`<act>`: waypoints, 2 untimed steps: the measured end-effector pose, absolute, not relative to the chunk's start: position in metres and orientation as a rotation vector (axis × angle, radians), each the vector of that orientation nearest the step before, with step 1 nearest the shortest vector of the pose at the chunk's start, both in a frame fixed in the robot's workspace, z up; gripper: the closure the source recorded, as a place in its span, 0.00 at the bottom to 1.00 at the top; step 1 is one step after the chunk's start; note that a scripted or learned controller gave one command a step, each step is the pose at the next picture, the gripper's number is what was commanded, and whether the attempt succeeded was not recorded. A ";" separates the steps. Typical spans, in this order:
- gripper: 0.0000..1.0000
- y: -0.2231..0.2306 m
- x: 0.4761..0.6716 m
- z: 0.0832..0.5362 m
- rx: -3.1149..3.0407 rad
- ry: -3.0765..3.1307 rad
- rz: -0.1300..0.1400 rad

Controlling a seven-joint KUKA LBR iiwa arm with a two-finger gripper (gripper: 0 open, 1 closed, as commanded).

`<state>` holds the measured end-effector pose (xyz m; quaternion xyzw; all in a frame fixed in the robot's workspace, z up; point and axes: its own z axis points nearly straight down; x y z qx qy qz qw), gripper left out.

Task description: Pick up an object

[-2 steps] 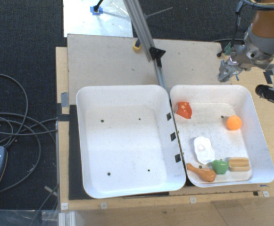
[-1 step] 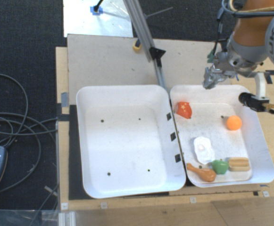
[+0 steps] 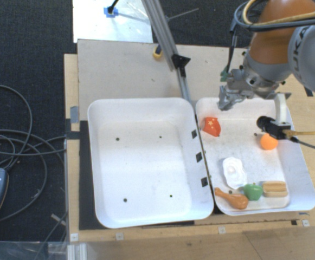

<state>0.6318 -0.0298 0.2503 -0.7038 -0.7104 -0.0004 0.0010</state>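
Just below my jaws (image 3: 229, 100) sits the red toy (image 3: 211, 127). I cannot tell how wide my jaws are. If I drop straight down, I might bump the bin wall (image 3: 200, 106) and miss.

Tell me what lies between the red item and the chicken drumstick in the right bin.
In the camera view, a white piece lies between the red item and the drumstick, a little right of the line joining them; otherwise it is bare bin floor.

The scene is viewed from one fixed camera above the bench (image 3: 135, 69), angled downward. Both white bins (image 3: 146, 161) are taken in at middle distance, with floor and cables (image 3: 21, 140) included at the frame's left.
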 end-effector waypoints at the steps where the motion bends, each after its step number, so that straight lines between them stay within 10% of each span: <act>1: 1.00 0.021 0.600 0.239 -2.207 -2.230 0.001; 2: 1.00 0.071 0.575 0.238 -2.207 -2.231 0.000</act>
